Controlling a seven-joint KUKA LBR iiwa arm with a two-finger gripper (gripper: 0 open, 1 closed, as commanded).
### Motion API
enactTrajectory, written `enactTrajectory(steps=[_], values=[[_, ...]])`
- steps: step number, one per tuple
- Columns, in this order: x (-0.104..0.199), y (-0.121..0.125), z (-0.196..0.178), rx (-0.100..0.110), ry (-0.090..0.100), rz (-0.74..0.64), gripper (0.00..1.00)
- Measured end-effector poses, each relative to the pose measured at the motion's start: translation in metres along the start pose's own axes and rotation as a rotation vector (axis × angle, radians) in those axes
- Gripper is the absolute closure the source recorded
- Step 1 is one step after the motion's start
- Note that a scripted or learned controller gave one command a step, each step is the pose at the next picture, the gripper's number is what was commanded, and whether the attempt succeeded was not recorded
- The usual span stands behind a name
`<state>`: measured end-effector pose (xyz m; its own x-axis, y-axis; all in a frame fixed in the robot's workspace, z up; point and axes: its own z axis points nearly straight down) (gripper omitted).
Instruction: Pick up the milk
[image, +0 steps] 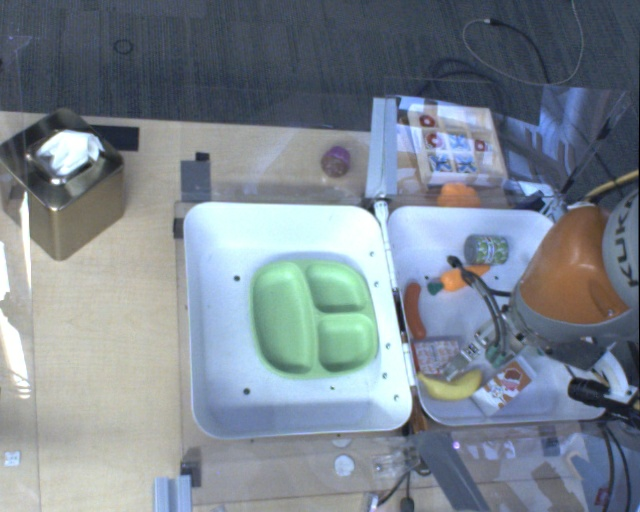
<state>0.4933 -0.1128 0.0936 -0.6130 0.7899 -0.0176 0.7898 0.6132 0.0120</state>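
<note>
Grey arm (585, 275) low over right bin (440, 228), pincer (490, 345) beside banana (450, 385).

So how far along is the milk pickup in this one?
Nothing looks done yet: the milk carton lies on the floor of the right bin, beside the banana. In hand: the gripper is low over that corner, just above the carton. Grasping and lifting remain.
</note>
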Motion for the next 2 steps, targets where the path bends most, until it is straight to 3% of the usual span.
enactTrajectory(steps=[1,2], values=[[-0.039,-0.034,-0.051,0.008,0.011,0.068,0.00],[-0.030,-0.025,0.003,0.003,0.006,-0.038,0.00]])
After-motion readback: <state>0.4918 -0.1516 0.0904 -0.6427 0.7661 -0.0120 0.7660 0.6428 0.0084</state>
